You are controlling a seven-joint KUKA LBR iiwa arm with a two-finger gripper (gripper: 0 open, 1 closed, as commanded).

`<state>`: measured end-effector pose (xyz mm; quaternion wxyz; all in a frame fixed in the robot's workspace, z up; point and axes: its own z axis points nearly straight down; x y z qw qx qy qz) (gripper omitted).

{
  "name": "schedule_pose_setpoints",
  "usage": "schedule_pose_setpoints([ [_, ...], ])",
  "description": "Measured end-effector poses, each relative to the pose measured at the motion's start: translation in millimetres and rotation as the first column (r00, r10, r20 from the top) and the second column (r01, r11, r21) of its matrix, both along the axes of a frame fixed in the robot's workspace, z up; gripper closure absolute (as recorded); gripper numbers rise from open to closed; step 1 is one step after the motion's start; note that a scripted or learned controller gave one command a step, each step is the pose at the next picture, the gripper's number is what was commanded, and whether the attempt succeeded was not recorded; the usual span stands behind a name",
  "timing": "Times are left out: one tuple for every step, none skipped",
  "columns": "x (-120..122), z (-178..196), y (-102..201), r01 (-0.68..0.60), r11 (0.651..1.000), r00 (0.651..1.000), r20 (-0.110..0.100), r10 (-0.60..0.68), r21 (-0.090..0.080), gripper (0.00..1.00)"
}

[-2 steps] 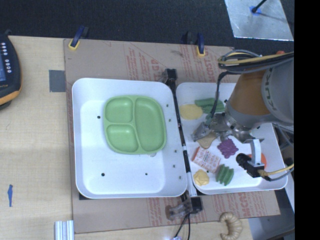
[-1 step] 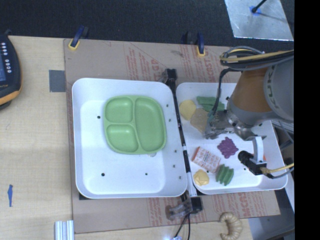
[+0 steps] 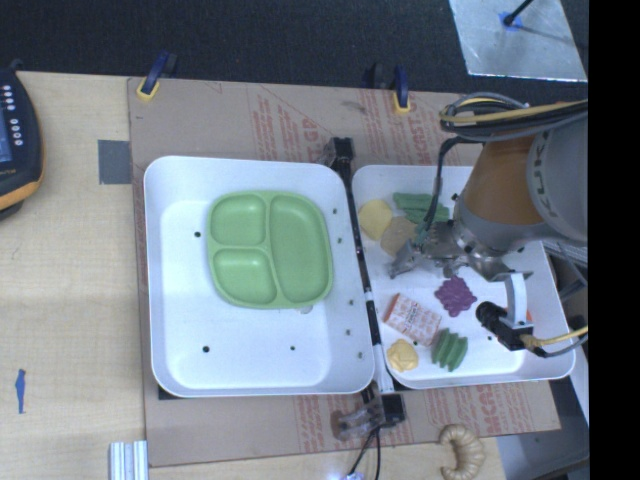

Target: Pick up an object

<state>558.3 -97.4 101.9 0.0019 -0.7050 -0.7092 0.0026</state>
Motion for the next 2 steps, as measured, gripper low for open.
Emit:
schedule_pose_setpoints([
  [-58, -9, -6, 0.001, 1.0, 1.0, 0.006, -0.001, 0.0, 0.0],
  [-61, 36, -26, 0.005, 1.0, 1.0, 0.006, -0.005, 0.001, 0.0],
])
